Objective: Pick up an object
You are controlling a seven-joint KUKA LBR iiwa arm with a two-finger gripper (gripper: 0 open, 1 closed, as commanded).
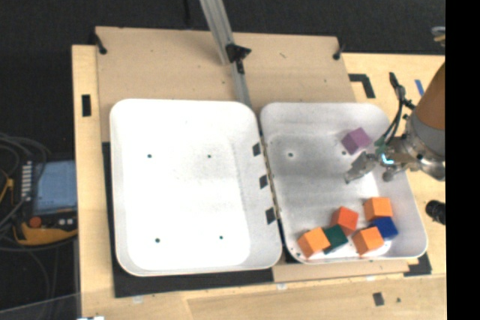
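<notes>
A purple block (355, 139) lies alone in the upper part of the right bin (300, 124). My gripper (373, 169) hangs over that bin just below and to the right of the purple block, open, with nothing between its fingers (358, 168). Near the bin's front edge sits a cluster of blocks: an orange one (314, 240), a green one (335, 237), a red-orange one (346, 218), another orange one (367, 239), a blue one (386, 227) and a third orange one (378, 207).
The left bin (120, 116) stands beside the right one, with clips along the shared edge. A metal strut (214, 4) slants down from the top to the bins' back edge. A blue device and cables (52, 191) lie off the bench's left side.
</notes>
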